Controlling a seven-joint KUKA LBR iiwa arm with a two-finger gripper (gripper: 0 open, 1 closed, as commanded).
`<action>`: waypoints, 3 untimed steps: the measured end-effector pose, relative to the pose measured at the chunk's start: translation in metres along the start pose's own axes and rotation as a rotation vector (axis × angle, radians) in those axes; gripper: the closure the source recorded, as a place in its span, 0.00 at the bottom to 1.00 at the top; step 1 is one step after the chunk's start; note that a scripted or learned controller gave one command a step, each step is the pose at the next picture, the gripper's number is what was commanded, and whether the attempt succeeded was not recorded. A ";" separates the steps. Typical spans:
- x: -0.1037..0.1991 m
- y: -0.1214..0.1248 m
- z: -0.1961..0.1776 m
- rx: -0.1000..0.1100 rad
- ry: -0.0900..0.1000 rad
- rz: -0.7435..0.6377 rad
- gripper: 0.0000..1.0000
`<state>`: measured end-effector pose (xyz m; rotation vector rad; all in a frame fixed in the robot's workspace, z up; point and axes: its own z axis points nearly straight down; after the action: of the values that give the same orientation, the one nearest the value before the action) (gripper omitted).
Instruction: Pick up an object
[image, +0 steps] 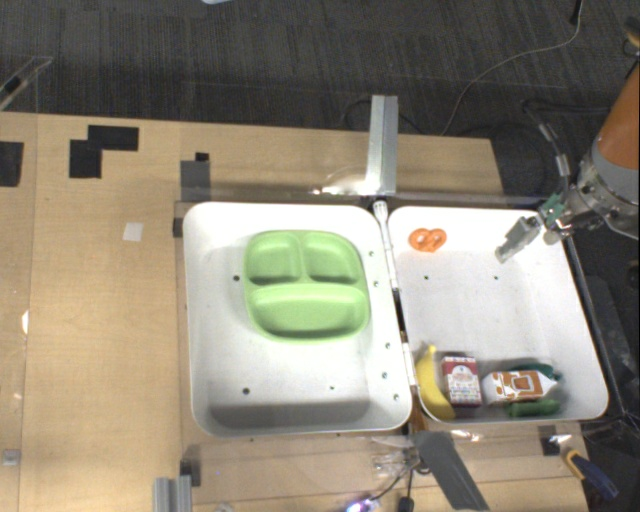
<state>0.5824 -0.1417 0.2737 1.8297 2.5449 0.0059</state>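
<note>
My gripper (520, 238) hangs over the far right part of the right bin (490, 300), with nothing seen in it. An orange pretzel-shaped toy (428, 240) lies near the bin's far left corner, well to the left of the gripper. Along the near edge lie a yellow banana (430, 383), a small red and white carton (460, 380), a brown and white carton (518, 383) and a dark green vegetable (533, 407). All of these are apart from the gripper.
A green divided plate (305, 283) lies in the left bin (215, 340). A metal post (384, 145) stands behind the wall between the bins. The grey arm with its orange band (622, 140) comes in at the upper right.
</note>
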 end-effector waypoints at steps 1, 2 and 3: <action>-0.013 -0.009 0.044 0.000 0.000 -0.593 0.00; -0.025 -0.005 0.176 0.000 0.000 -0.113 0.00; -0.026 -0.003 0.164 -0.007 -0.004 -0.113 1.00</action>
<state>0.5893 -0.1674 0.1099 1.6786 2.6386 0.0108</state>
